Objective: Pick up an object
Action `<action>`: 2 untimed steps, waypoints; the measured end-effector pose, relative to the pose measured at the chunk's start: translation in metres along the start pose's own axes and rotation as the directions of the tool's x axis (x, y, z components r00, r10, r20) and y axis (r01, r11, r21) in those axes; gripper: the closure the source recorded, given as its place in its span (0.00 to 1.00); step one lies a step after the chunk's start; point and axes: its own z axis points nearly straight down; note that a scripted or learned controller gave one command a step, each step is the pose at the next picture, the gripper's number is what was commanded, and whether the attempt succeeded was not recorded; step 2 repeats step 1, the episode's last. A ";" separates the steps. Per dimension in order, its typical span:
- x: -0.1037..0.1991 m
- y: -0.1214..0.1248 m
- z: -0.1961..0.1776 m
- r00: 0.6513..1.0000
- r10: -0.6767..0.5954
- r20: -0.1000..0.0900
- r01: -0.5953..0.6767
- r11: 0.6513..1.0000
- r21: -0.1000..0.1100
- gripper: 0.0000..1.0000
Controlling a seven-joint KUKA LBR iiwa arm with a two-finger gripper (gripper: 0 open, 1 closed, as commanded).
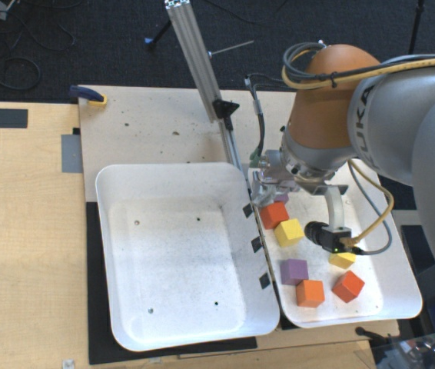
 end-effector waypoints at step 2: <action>0.055 -0.021 -0.008 1.000 -0.001 0.000 0.001 1.000 0.000 1.00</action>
